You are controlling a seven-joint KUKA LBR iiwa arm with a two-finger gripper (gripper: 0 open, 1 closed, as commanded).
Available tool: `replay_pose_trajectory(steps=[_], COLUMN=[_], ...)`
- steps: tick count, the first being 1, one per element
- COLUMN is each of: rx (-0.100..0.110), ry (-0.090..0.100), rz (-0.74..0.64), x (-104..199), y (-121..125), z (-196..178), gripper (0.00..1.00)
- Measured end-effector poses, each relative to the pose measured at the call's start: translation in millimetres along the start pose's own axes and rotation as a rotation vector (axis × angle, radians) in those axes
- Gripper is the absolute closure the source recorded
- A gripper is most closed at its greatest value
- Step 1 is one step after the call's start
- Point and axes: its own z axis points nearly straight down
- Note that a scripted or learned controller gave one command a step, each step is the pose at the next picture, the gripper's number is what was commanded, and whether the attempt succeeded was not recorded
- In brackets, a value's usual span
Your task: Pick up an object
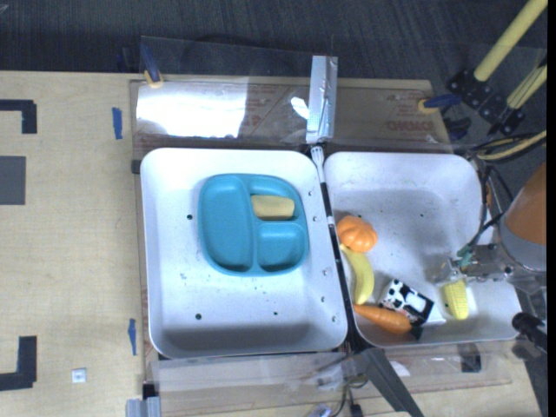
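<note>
The arm's gripper [465, 268] is hanging at about four o'clock in the right bin [408, 181], directly above a corn cob [456, 301], likely lining up a grasp. Whether it is open or closed cannot be told. A blue tray [230, 228] is sitting in the left bin [165, 259].

The arm [530, 220] is cut off by the right edge; the carrot [383, 318] partly hides behind the bin rim.
</note>
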Motion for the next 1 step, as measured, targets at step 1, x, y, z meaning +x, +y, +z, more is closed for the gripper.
replay_pose_trajectory(steps=[1], rx=[0.000], ry=[0.000], rz=[0.023], x=[60.2], y=[10.7], z=[-119.4], gripper=[1.00])
